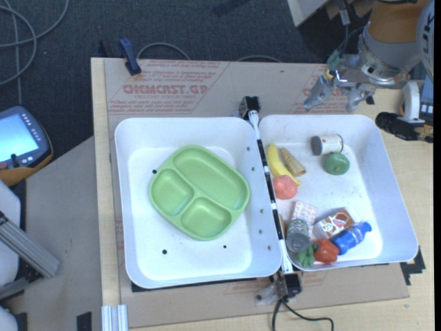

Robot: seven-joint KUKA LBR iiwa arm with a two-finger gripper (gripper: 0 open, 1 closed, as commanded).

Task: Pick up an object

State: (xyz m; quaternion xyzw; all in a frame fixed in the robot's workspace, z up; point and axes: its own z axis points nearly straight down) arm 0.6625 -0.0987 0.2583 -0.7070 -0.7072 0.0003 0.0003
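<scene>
My gripper (337,96) hangs over the cardboard just beyond the far rim of the right bin (386,178). Its two fingers stand apart, open, with nothing between them. Nearest to it in that bin lie a small white can (328,144) on its side and a green round object (336,164). A banana (275,161), a brown stick-shaped item (293,161) and a pink-red ball (284,187) sit along the bin's left side. At the near end are a grey can (298,234), snack packets (335,223), a blue bottle (351,237) and a red item (326,252).
A green divided plate (200,192) lies in the left bin (138,240). A black clip (249,106) holds the bins together at the far end. Cables and a blue clamp (129,55) lie beyond the cardboard; a screen (19,140) is at far left.
</scene>
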